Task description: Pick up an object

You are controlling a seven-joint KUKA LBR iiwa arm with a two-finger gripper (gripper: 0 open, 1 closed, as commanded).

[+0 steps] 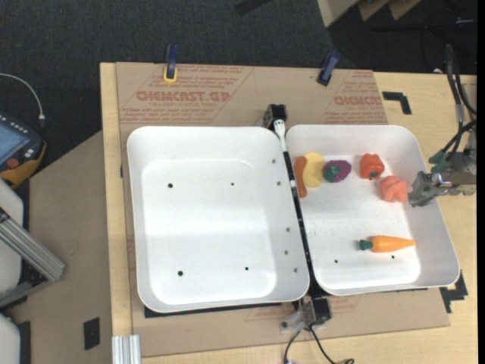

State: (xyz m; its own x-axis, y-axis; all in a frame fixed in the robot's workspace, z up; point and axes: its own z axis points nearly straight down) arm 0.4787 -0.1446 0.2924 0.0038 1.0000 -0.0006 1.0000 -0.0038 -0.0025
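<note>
the left bin (208,218) is seen beside the right bin (341,268). in the right bin, an orange-and-yellow piece (307,171) is set at the left wall, touching a purple toy (336,171); an orange toy (370,165), a pink toy (392,189) and a carrot (388,243) are spread rightward. the gripper (421,189) is seen at the right rim, just beside the pink toy; its fingers cannot be told apart or together.
</note>
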